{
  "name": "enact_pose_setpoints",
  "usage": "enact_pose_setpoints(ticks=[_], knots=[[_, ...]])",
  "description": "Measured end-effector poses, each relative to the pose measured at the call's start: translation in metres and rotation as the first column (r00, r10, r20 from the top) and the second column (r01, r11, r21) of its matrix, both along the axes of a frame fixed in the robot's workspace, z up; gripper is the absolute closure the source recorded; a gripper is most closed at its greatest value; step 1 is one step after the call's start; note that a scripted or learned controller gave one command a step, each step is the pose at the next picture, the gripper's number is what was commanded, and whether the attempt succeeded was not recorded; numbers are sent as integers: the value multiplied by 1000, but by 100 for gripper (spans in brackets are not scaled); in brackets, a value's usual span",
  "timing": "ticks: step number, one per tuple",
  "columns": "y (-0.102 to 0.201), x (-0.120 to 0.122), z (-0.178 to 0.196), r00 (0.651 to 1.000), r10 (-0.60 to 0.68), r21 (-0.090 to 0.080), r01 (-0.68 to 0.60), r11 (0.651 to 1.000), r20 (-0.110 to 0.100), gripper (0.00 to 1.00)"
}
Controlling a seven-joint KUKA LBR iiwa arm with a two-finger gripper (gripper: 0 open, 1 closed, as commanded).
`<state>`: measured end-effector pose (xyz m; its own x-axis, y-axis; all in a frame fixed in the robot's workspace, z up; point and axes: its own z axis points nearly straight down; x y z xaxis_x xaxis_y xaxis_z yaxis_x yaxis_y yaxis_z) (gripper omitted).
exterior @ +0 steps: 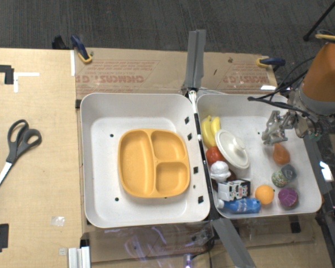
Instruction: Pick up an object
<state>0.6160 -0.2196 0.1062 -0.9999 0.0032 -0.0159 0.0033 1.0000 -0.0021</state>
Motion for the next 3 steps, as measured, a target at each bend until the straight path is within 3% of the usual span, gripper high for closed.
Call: enact_pose_setpoints(ticks=[1,2,3], knots=[[0,0,0,1000,0,0,0,1000,0,0],[-1,-26,-13,1000,-12,2,12,1000,-11,0],[-1,-24,-2,1000,-11,1,11,1000,-5,100]])
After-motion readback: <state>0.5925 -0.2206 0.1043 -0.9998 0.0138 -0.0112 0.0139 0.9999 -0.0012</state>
